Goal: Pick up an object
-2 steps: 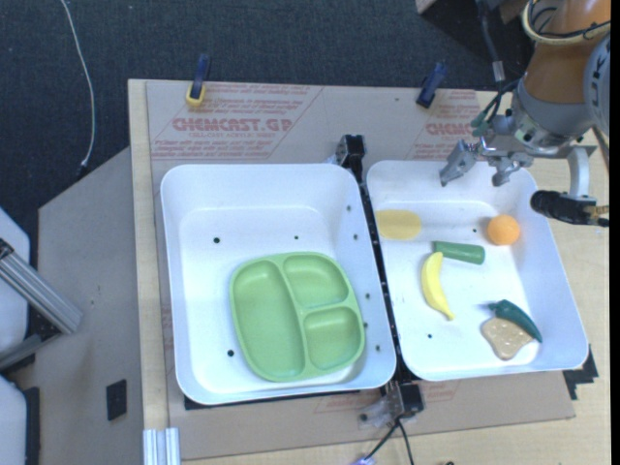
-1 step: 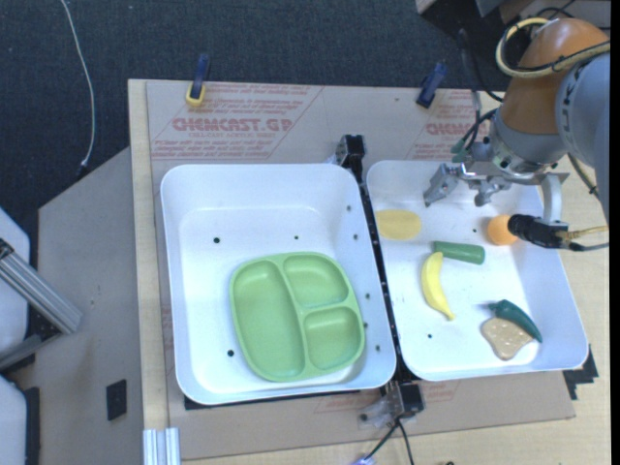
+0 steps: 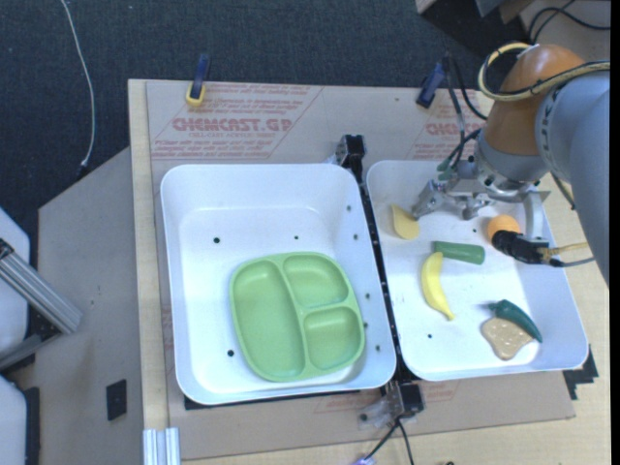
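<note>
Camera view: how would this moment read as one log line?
task: pick | gripper: above right bin, far end | nearest: yellow wedge | held: nothing seen

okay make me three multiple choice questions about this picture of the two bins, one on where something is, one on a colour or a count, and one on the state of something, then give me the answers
1. Where does the green divided plate lie?
A. in the left bin
B. in the right bin
C. on the cardboard outside the bins

2. What colour is the banana?
A. red
B. yellow
C. blue

3. How does the gripper stand relative to the banana?
A. clamped on it
B. lifting it above the bin
C. apart from it, nearer the bin's far end

Answers:
1. A, since the plate rests on the floor of the left bin.
2. B, as the banana is plainly yellow against the white right bin.
3. C, because the banana lies on the bin floor with a green piece between it and the gripper.
</note>
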